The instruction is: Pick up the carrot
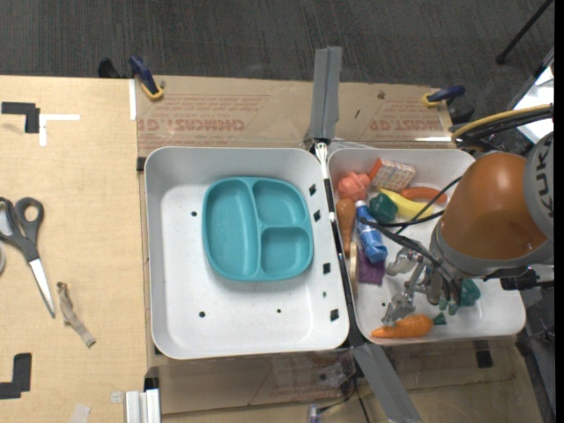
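The carrot lies at the near edge of the right bin. The gripper hangs just above it, and whether its fingers are parted or closed cannot be told. A teal plate sits in the left bin.

Teal divided plate in left bin. Scissors on surface, far left. Blue clamp at cardboard corner.
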You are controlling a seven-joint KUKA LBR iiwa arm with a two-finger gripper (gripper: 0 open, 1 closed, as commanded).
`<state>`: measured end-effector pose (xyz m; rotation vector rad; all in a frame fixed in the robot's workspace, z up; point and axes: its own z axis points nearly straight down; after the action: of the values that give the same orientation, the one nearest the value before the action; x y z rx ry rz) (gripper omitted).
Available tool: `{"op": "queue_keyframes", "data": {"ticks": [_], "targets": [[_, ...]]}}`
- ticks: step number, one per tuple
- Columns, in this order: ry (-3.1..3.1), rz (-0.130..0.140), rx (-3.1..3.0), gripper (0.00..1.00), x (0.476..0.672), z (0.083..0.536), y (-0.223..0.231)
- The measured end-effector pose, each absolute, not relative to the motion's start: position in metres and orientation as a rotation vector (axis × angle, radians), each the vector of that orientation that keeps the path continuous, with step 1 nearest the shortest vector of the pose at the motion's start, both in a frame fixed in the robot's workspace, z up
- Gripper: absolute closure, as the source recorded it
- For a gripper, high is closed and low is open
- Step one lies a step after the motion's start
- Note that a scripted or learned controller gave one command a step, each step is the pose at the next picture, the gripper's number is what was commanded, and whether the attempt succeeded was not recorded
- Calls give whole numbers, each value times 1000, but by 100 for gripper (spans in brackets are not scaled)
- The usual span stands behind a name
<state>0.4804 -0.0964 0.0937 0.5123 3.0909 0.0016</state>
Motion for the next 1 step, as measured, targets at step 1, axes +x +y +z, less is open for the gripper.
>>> {"op": "queue_keyframes", "data": {"ticks": [1], "targets": [[3088, 1, 547, 0, 479, 93, -92]]}}
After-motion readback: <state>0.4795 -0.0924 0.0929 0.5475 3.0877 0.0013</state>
